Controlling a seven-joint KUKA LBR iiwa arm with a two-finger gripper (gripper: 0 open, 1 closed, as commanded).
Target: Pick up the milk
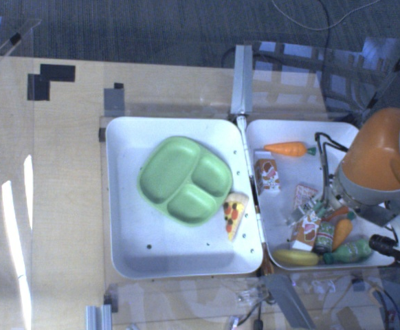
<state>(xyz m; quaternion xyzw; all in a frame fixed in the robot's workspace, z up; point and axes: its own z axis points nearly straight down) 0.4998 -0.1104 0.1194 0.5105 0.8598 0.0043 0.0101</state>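
The gripper (321, 208) hangs low over the clutter in the right bin (282, 184), its grasp impossible to tell, while the milk carton (268, 174) lies apart to its left, long axis running up-bin.

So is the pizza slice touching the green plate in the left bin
Touching. The camera view shows the pizza slice lying against the lower right edge of the green plate, with no white bin floor visible between them.
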